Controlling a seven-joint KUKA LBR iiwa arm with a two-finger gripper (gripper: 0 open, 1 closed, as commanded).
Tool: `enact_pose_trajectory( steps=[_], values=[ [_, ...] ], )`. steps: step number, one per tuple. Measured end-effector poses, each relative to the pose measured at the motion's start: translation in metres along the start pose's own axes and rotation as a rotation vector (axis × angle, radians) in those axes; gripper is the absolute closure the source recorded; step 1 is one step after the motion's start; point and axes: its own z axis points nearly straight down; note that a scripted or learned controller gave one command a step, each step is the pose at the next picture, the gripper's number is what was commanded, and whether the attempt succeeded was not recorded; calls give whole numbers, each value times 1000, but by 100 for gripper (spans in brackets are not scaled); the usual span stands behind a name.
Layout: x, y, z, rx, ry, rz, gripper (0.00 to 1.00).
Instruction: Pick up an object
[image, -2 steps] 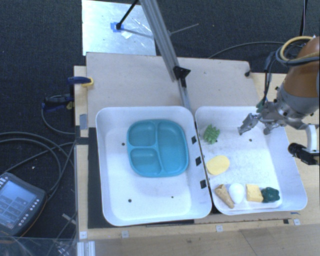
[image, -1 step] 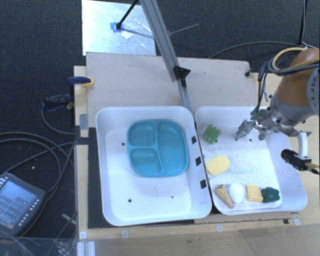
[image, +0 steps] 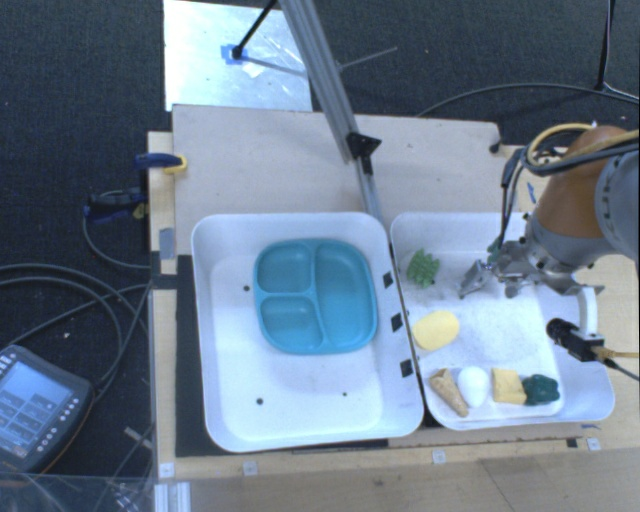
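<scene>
Currently the gripper (image: 490, 278) sits low over the upper part of the right bin (image: 590, 405), arm coming in from the right with the orange band above the wrist. Fingers (image: 472, 282) look spread apart, nothing between them, tips pointing left toward the bin's centre.

Candidate objects, all in the right bin:
- green bumpy piece (image: 422, 267): nearest to the fingers, just left of the tips, apart from them, near the bin's upper-left corner.
- yellow flat oval piece (image: 436, 329): below and left of the fingers, near the bin's left wall, not touching them.
- row along the bin's lower edge, well apart from the fingers: tan cone (image: 449, 391), white egg-shaped piece (image: 473, 386), yellow block (image: 507, 386), dark green piece (image: 541, 389). Cone and egg touch; block sits just beside the egg, dark green piece against the block.

Bare bin floor lies directly under the fingertips.

Left bin (image: 230, 400) holds a teal divided plate (image: 315, 296), three compartments, lying flat in the bin's upper middle. Both bins rest side by side on the desk (image: 260, 160). A grey pole (image: 330, 85) runs diagonally from the top of the view down to the gap between the bins.
</scene>
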Motion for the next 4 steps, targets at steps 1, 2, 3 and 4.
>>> enact_pose_trajectory(
  steps=[1,2,3,4],
  values=[
    [0,2,-14,-7,-1,1,100],
    [-9,5,-62,-10,-2,1,100],
    [-9,6,-102,-10,-2,-4,100],
    [43,-7,-96,-3,1,-9,100]
  ],
)
